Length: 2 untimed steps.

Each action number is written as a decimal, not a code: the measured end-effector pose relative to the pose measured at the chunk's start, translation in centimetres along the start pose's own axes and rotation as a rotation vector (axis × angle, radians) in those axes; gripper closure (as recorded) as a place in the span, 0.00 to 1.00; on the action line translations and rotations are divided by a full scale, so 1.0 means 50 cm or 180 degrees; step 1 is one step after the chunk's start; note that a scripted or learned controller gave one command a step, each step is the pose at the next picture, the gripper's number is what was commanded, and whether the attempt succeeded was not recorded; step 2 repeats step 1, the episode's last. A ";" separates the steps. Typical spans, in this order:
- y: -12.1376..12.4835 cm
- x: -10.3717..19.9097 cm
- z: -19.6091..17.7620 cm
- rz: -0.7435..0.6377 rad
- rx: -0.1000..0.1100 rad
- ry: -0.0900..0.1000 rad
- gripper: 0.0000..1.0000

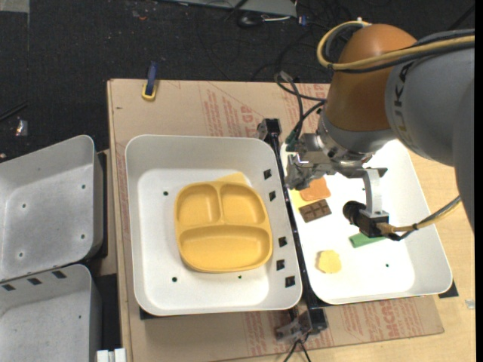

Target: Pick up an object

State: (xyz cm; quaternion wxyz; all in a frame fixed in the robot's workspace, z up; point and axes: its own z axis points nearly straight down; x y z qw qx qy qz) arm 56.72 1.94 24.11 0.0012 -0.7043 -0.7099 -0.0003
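Scanning from the left, I see a yellow divided plastic tray [223,228] in the left white bin [143,202]. In the right white bin [423,225], my end effector [304,170] hangs over a flat orange square tile [317,190], just beside a brown ridged block [315,210]. I cannot tell whether it is apart or together. The tile looks light, stiff and thin, so I'd pinch its opposite edges.

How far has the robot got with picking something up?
Reaching looks done: the gripper hangs over the right bin, by the orange piece. Nothing is lifted: it, the brown piece, yellow piece and green piece lie on the bin floor. Grabbing one and lifting is left.
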 end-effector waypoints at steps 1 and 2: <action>-0.049 0.082 0.009 0.0010 0.0006 -0.0006 1.00; -0.049 0.082 0.009 0.0010 0.0006 -0.0006 1.00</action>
